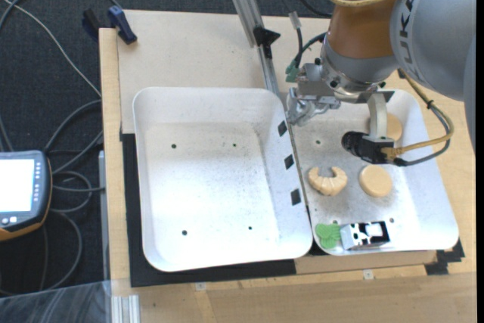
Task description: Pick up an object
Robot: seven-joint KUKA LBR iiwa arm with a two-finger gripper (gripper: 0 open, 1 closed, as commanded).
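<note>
Green piece (327, 234) and black-and-white block (368, 233) lie touching each other at the near edge of the right bin (423, 202). Beyond them, a tan crescent-shaped piece (327, 181) and a tan round disc (375, 181) lie side by side, apart. Farther back, the gripper (302, 108) hangs over the right bin's far left part, beside the left bin (141, 117). Whether it is released or clenched cannot be told. A blue clamp (121, 23) sits at the far left corner of the bench (189, 49).

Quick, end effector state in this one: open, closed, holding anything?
End effector: cannot be told from this view; it is over the left side of the right bin.
</note>
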